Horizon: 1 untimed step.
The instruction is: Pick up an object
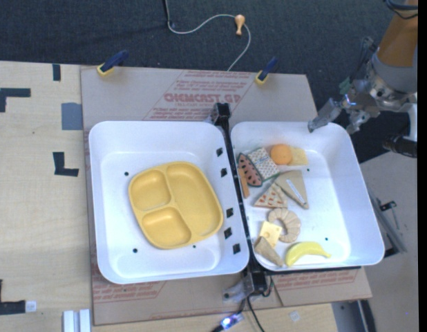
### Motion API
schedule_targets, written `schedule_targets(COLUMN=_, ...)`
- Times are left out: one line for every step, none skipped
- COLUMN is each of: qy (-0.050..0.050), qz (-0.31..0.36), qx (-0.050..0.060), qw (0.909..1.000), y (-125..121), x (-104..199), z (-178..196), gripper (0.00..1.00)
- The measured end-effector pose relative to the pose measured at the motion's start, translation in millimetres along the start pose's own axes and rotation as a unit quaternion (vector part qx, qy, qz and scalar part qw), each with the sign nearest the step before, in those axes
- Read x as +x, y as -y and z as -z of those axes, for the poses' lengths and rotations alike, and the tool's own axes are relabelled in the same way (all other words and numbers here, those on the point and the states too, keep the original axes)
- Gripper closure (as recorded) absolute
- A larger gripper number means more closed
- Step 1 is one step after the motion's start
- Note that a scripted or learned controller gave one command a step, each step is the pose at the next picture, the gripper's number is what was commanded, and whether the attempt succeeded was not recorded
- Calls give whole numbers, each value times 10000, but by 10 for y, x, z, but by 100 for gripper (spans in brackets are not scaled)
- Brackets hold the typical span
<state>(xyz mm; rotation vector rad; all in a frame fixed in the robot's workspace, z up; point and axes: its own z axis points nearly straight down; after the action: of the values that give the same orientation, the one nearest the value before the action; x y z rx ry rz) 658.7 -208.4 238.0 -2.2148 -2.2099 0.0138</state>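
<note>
Cardboard covered the counter [34,206] under two white bins. Left bin [106,185] held a yellow divided plate [175,205]. Right bin [352,206] held toy food crowded against its left wall: orange [280,154], watermelon slice [249,171], banana [307,252]; its right half lay bare. Gripper [334,116] hovered over that bin's far right corner, fingers' state undeterminable, nothing visibly grasped.

The robot arm [396,43] has a big orange band up top, then grey metal parts and a dark, thin tip.
</note>
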Motion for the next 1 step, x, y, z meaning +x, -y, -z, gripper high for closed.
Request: schedule_targets(qy=15, qz=17, qx=-70, qw=10000, y=-23, x=7, z=99, gripper=0)
